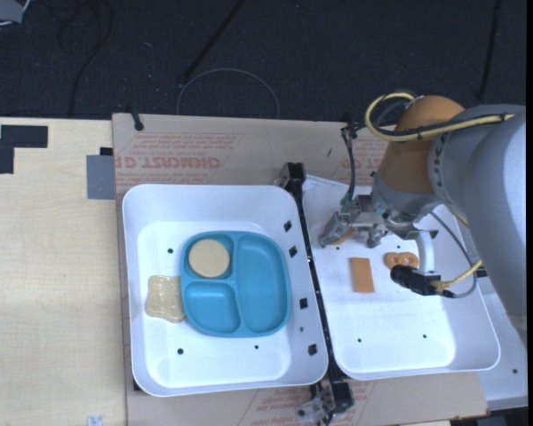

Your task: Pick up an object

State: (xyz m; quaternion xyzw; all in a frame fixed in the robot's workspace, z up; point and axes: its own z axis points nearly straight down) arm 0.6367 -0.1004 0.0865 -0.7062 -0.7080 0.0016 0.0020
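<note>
Bins sit side by side on my desk [53,264], and I see the arm [480,176] reaching in from the right of the frame over the right bin [409,344]. The gripper [357,227] hangs low over that bin's upper left part, close to the divide between the two bins; I cannot tell from this angle whether it is open or closed, and I see nothing between it that I could call held. Just below and right of the gripper an orange-brown strip [362,275] lies flat on the bin floor, apart from the gripper. To the right of the strip, near a black cable end, lies a small orange piece [400,260]. In the left bin [151,353] a blue divided tray [249,291] rests at the middle, with a round tan biscuit [208,257] in its upper left compartment. A pale yellowish lump [164,298] lies touching the tray's left edge.
</note>
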